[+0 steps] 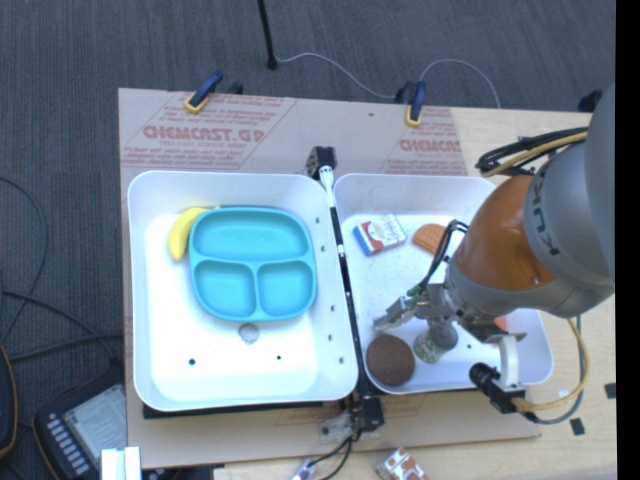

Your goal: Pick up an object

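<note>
Jaws' state unclear; two-finger gripper [432, 336] low in right white bin [535, 363], lower right of frame, beside round brown ball [390, 359]; nothing visibly lifted, pick not yet done

A robotics lab: clamped board [300, 133], twin bins [160, 298], trailing cables [330, 63].

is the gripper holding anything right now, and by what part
Cannot be told. The gripper is low in the right bin, next to the brown ball, but the wrist hides what, if anything, sits between its fingers.
</note>
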Motion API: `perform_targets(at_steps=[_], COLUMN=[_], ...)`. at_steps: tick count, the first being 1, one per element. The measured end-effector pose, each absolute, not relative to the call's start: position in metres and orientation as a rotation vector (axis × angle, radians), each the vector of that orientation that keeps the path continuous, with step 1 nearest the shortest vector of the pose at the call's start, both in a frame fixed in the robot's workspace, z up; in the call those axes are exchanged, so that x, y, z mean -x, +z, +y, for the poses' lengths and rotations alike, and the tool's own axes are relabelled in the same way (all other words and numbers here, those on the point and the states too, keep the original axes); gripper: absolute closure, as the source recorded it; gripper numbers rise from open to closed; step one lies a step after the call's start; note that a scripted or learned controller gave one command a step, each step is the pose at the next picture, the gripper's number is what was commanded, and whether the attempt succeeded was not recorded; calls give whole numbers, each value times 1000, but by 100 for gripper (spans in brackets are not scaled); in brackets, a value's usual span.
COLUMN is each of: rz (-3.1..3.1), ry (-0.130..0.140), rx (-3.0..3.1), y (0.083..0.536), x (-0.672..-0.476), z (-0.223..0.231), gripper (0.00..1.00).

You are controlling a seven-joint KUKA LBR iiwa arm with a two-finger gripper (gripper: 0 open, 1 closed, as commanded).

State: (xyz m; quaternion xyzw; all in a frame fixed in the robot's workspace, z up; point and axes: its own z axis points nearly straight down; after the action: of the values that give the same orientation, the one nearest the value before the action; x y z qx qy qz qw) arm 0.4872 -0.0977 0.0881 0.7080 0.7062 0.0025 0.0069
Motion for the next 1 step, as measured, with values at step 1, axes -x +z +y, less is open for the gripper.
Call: perform_targets(at_steps=[1], rz=[2208], ry=[7], rx=[-2214], y=[88], x=[-487], z=[-97], gripper=[0])
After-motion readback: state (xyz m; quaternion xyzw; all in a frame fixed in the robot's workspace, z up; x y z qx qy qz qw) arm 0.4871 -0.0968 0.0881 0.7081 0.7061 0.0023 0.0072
